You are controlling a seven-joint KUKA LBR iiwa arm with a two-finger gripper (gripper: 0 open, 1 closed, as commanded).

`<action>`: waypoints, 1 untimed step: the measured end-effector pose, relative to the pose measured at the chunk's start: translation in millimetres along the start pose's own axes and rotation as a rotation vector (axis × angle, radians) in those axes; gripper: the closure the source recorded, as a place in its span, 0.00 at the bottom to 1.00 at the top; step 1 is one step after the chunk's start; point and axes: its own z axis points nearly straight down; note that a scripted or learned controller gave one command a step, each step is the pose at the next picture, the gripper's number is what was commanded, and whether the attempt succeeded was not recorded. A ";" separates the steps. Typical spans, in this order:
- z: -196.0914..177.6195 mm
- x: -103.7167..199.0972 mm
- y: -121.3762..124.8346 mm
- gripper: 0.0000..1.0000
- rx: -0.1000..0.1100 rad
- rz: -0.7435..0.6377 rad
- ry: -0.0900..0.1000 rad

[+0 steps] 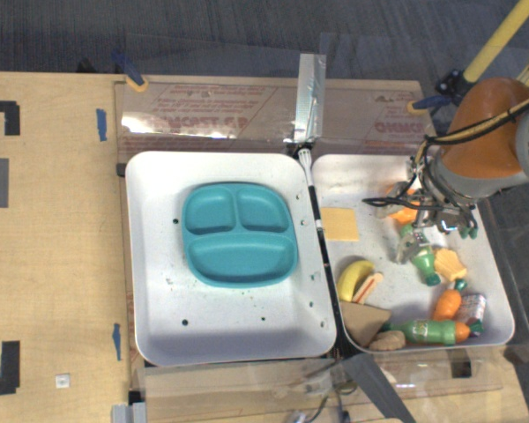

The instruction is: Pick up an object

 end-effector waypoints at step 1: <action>-14.6 -4.6 0.6 1.00 0.003 -0.001 -0.016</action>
